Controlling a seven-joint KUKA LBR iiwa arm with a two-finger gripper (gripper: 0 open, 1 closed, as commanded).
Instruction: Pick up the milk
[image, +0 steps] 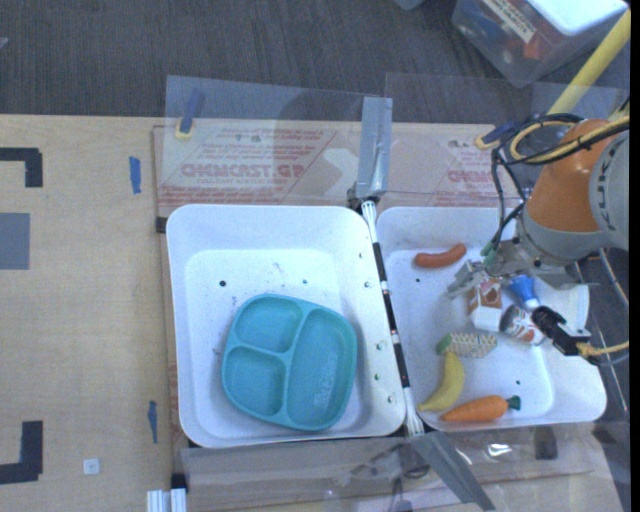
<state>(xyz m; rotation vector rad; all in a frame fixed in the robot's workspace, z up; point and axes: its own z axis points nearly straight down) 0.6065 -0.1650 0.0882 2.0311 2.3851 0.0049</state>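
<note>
The milk (487, 306) is a small white carton with a red-brown front, standing in the upper middle of the right bin (575, 400). My gripper (470, 277) hangs at the end of the grey arm with the orange band, just above and to the left of the carton's top, close to it or touching it. The wrist hides part of the carton's far side.
Round the milk lie a blue bottle (523, 291), a small can (522, 326), a sausage (440, 257), a waffle-like piece (472, 343), a banana (448, 381) and a carrot (480, 408). The left bin (190, 240) holds a teal divided plate (290, 362).
</note>
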